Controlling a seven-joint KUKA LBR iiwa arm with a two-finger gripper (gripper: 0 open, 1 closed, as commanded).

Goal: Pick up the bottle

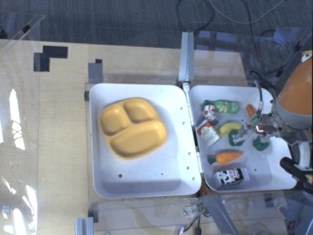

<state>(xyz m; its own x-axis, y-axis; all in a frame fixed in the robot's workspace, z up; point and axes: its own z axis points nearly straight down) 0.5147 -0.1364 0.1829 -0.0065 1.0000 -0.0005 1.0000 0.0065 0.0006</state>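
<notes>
Landmark = the banana [230, 128], roughly mid right bin [274, 177].

The bottle [222, 106] (green, lying on its side, whitish cap end toward the divider between the bins) sits just above the banana, near the bin's far wall, close to but apart from the banana. A small red-and-white carton [210, 113] is left of the bottle's cap end, nearly touching it; a second carton [208, 133] lies left of the banana. A carrot [228, 157] is below the banana, and a black-and-white carton [230, 176] further below that. A small orange piece [250, 110] sits up-right of the banana.

The gripper [249, 137] is just right of the banana and a bit lower, w/ green-tipped fingers [237, 139] spread wide, one tip close beside the banana's right end, the other further right. Nothing between them; it holds nothing. The arm w/ its orange band comes in from the right edge.

The left bin [142, 182] has a yellow divided plate [132, 127], well left of the banana; not relevant.

Step in hand, as I judge it: approach, pre-grasp. Bottle not yet touched.

Next move prob needs: shift up and left past the banana to over the bottle's body, line fingers across its narrow width, i.e. perpendicular to its long axis, then drop and close. Risks: clipping the banana or the small carton on descent; round bottle may roll out of a skewed pinch.
</notes>
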